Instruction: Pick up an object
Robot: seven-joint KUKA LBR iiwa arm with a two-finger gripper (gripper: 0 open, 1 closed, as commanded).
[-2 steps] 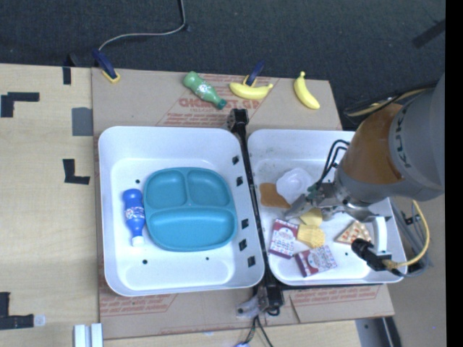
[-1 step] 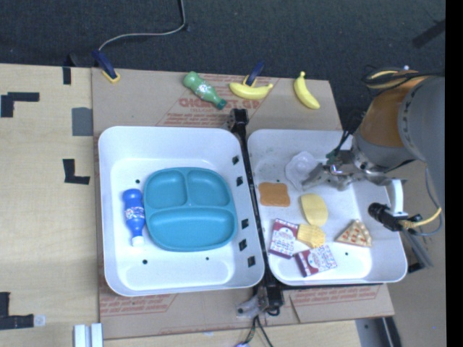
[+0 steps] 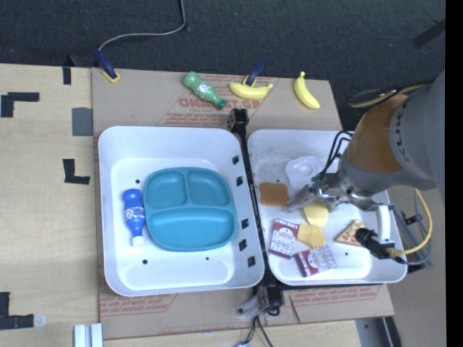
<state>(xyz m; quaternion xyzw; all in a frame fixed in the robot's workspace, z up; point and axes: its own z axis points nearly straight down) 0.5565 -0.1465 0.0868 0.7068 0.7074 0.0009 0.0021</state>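
Camera view: gripper [image 3: 305,196] low in the right bin [image 3: 376,272], fingers pointing left. Cannot tell their spread. Brown slab [image 3: 273,194] lies just left of the tips; yellow round piece [image 3: 316,214] just below them. Blue divided plate [image 3: 190,209] sits in the left bin [image 3: 116,147].

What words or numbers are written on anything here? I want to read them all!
Nothing reads clearly.
Cardboard sheet: red printing, too blurred to read.
Two small red-and-white packets and: printing too small to read.
Blue bottle: label pattern, no legible letters.
Green bottle: label too small to read.
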